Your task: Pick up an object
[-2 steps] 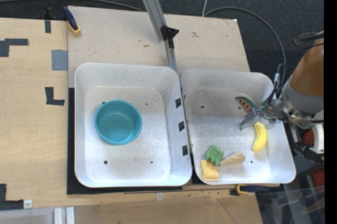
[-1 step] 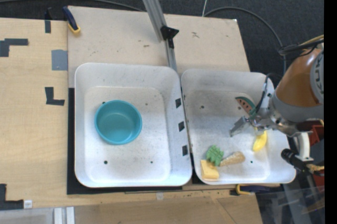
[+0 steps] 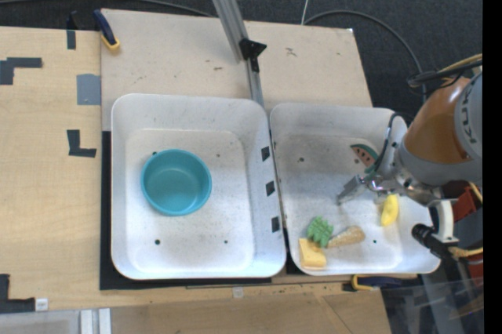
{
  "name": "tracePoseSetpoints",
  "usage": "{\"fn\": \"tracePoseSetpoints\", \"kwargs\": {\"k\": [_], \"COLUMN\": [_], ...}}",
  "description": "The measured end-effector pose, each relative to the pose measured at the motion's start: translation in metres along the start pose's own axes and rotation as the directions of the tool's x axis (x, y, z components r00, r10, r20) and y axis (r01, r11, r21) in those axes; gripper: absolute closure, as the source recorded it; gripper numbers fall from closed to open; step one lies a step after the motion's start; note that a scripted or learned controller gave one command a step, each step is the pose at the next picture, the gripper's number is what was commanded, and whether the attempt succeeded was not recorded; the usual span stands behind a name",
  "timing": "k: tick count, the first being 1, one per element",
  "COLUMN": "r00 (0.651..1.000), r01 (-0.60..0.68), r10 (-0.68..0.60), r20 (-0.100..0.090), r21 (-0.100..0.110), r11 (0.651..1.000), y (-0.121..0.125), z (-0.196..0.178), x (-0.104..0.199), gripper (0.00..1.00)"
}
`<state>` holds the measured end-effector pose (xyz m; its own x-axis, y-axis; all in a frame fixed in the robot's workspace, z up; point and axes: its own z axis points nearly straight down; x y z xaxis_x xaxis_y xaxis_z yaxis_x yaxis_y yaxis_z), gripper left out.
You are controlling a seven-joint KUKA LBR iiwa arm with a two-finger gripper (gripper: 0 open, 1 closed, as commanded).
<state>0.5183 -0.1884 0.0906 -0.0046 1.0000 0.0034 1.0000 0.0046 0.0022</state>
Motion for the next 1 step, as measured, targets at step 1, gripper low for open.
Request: {"fn": "tracePoseSetpoints", "kwargs": {"k": [1], "r00": [1.0], "r01": [0.002], "r10": [-0.002], "r20": [-0.001], "r21": [0.001], "r11": [1.0], "y": [-0.0002], "z": [-0.0097], "x": [0.0008], "gripper": [1.0]}}
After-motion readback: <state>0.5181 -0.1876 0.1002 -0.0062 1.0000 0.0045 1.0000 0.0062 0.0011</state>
